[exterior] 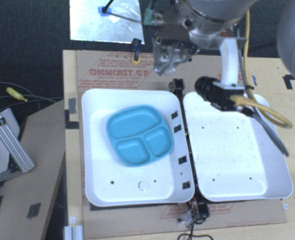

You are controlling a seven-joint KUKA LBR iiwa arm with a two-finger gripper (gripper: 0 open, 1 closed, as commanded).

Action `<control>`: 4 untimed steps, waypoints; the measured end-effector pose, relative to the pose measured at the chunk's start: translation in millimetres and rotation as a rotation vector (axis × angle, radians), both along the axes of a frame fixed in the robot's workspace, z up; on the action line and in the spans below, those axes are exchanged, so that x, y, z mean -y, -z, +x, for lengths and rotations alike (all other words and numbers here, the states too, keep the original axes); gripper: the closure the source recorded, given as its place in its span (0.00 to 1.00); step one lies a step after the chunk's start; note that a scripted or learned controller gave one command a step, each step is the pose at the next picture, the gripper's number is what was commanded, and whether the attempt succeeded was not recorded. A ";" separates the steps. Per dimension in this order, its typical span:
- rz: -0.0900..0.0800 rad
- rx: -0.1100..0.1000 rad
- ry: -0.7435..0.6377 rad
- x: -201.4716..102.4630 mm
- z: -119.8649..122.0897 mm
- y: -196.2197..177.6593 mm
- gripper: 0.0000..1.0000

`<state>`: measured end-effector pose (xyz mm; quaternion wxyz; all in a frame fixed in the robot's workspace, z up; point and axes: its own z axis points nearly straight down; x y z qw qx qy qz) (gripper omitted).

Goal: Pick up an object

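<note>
Task object: a light blue plastic plate point(139, 141) with three compartments, one long section along its far side and two smaller ones along its near side; corners rounded, surface plain and glossy.
Plate position: lying flat in the left bin point(95, 184), a little above that bin's middle and turned at a slight angle to the walls, with white floor showing all around it.
Left bin: shallow, white, square with rounded corners (a few small dark holes and a faint round mark dot its floor near the front).
Right bin: right bin point(237, 156) is the same shallow white shape, touching the left one along a central seam fitted with small dark clips; its floor shows small dark holes and fine speckling.
Gripper: gripper point(168, 60) hangs above the bench behind the bins, well apart from the plate, over the cardboard; it is blurred metal, so I cannot tell how it is set.
Arm: grey arm point(222, 4) enters at the top, with a white bracket, a black cylinder and a yellow hose over the right bin's far edge.
Writing: red print on the cardboard sheet point(115, 71) beneath the bins reads "CHEMCAST"; the smaller lines are too small to read.
</note>
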<state>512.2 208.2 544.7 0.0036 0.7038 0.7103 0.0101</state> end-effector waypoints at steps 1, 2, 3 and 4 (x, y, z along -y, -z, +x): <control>-0.009 -0.015 0.012 20.2 91.1 10.8 1.00; -0.006 -0.020 0.000 -22.1 26.2 9.3 1.00; -0.008 -0.020 0.003 -18.9 -24.2 9.5 1.00; -0.008 -0.018 0.007 -12.2 -25.9 9.8 1.00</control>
